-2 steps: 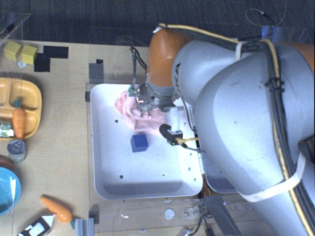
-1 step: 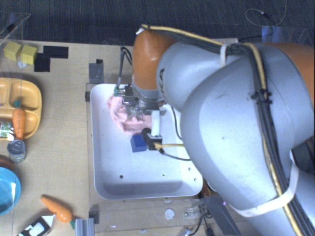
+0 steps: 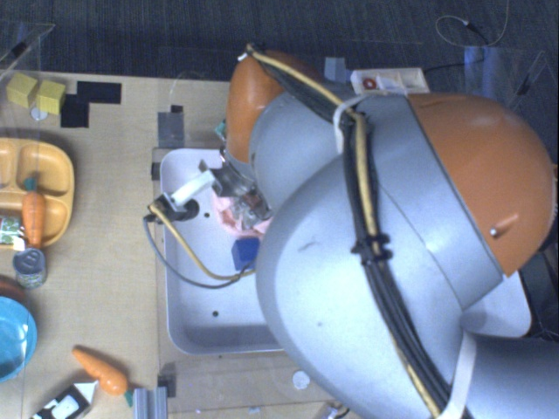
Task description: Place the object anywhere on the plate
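Gripper hangs low over the white bin, right above a pink thing; whether it is open or shut, or grips anything, cannot be told, as the arm covers much of it. That grey arm also hides the bin's whole right side; a blue block lies just beside the pink thing, half under the arm.

On the bench to the left sits a yellow plate with compartments, well apart from the bin; one carrot lies in it; a can stands just below it; a blue dish is cut by the edge.

Pink thing: pale, soft-looking, crumpled, small, on the bin floor.

Counted: one pink thing; one blue block; two carrots, the second on the bench near the front; two yellow cubes at the back; one can.
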Tool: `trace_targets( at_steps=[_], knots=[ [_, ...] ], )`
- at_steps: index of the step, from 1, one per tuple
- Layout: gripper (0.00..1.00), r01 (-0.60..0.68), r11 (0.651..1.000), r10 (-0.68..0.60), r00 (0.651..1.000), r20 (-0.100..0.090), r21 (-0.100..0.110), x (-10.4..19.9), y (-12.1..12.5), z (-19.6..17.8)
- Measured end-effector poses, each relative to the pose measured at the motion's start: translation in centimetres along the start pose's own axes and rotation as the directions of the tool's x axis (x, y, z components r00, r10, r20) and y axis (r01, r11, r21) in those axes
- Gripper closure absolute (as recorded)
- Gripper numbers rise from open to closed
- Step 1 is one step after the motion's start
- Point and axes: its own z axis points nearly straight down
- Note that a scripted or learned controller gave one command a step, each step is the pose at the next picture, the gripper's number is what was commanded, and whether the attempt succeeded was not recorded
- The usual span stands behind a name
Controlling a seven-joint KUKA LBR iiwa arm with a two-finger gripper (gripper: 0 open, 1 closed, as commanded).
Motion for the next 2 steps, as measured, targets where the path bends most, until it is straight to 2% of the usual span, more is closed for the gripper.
trace_targets(
  at_steps=[1,2],
  knots=[
    [0.0,0.003,1.0,-0.003,1.0,-0.016,-0.004,0.4,0.0,-0.47],
    [0.0,0.003,1.0,-0.003,1.0,-0.015,-0.005,0.4,0.0,-0.48]
  ],
)
